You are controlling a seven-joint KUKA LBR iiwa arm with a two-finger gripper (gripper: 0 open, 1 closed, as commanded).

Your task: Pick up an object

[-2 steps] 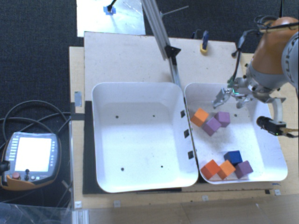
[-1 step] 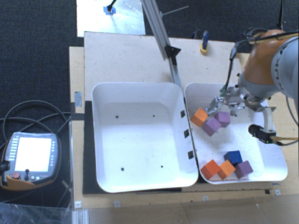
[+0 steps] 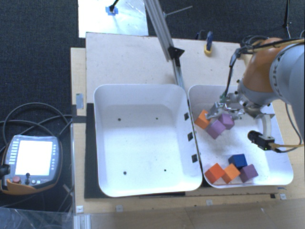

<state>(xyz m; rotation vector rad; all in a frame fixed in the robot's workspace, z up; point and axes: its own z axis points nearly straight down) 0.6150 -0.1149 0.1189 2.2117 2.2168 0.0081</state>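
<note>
The right bin (image 3: pixel 281 175) holds several small blocks. Near its upper left lie an orange block (image 3: pixel 202 119) and two purple blocks (image 3: pixel 216 128) (image 3: pixel 227 121) pressed close together. At the bin's front sit a blue block (image 3: pixel 237 160), two orange blocks (image 3: pixel 215 172) (image 3: pixel 231 172) and a purple block (image 3: pixel 248 172). My gripper (image 3: pixel 225 109) hangs low over the upper cluster, right above the purple blocks. The wrist hides its fingers, and no block can be seen between them.
The left bin (image 3: pixel 107 99) stands beside the right one, sharing a rim with black clips (image 3: pixel 190 136). A slanted metal pole (image 3: pixel 162 30) crosses the back of the bench. A teach pendant (image 3: pixel 31 163) lies on the floor at far left.
</note>
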